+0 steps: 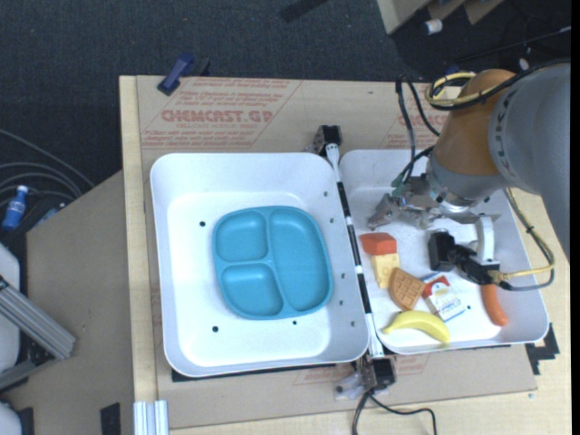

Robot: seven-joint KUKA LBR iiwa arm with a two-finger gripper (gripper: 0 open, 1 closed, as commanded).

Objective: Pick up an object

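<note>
Plate, one, blue, in left bin; one banana in right bin; hand grip unclear.

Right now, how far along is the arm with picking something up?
Done: nothing lifted; the banana, cheese wedge, waffle and red block all lie in the right bin. In hand: the gripper sits low in that bin, near the red block, with no item visibly held. Left: grasp one item and raise it clear.
</note>
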